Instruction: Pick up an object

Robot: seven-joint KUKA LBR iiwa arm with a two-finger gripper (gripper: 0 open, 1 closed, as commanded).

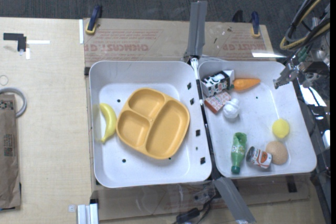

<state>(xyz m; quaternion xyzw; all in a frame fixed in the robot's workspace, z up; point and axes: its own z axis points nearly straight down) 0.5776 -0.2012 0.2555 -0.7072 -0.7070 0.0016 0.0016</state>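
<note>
The right bin [294, 165] holds a cow-patterned carton [216, 83], an orange carrot [245, 83], a red packet [216, 103], a white lump [231, 109], a yellow ball [281, 128], a green bottle [238, 151], a small can [259, 158] and a tan egg-shaped item [277, 152]. My gripper [282, 77] hangs over the bin's upper right corner, right of the carrot and above the yellow ball. Nothing shows in its grasp, and it touches none of the objects.
In the left bin [100, 165] lie a yellow-orange divided plate [153, 123] and a banana [108, 121] beside the plate's left rim. A grey divider post [197, 29] stands behind the seam between the bins. Cables [310, 13] loop at the right.
</note>
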